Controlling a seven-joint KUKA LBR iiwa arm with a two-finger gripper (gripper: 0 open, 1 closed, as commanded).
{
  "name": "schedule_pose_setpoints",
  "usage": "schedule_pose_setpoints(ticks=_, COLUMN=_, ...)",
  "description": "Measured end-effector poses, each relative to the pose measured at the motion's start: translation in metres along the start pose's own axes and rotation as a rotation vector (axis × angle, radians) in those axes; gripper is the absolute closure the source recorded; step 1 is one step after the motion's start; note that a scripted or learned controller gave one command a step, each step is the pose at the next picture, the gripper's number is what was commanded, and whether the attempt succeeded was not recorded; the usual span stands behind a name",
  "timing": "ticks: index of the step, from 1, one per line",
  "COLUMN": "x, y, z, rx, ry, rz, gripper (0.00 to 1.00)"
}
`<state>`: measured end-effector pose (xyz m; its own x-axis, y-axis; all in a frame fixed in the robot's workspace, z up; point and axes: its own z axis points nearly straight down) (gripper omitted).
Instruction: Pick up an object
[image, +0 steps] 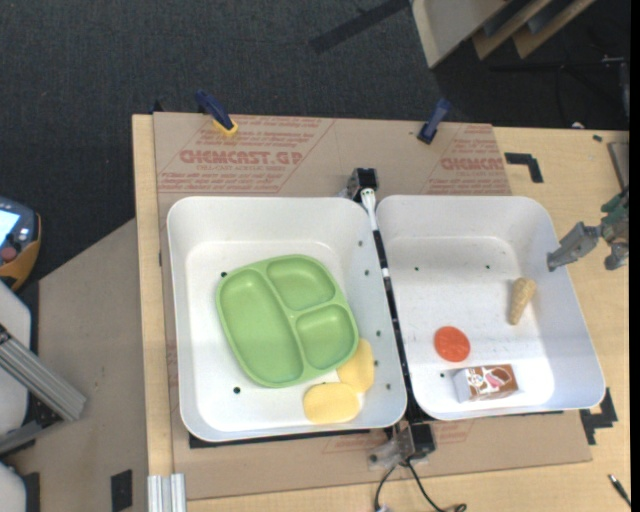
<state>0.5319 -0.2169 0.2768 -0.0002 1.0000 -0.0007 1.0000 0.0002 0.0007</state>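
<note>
In the right bin (480, 215) lie a round orange-red piece (452, 343), a beige cone-shaped piece (520, 299) and a small brown-and-white packet (484, 382). The left bin (190, 300) holds a green divided plate (287, 320), with two yellow pieces (340, 392) tucked against its lower right edge. My gripper (590, 250) hangs over the right rim of the right bin, above and to the right of the cone. Its two grey fingers (566, 249) are spread apart, open, and hold nothing.
The bins sit side by side on a cardboard-covered bench (250, 150), held by blue clamps (215, 112) at the back. A black bracket (363, 183) sits between the bins at the back. White floor shows in the middle of the right bin.
</note>
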Motion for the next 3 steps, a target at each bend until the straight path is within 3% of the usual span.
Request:
schedule_pose_setpoints(ticks=1, x=0.023, y=-0.049, z=0.105, rx=0.012, ry=0.006, rz=0.001, gripper=0.0)
schedule_pose_setpoints(ticks=2, x=0.083, y=-0.053, z=0.195, rx=0.003, ry=0.005, rz=-0.003, gripper=0.0)
schedule_pose_setpoints(ticks=3, x=0.08, y=-0.05, z=0.179, rx=-0.007, ry=0.001, rz=0.0, gripper=1.0)
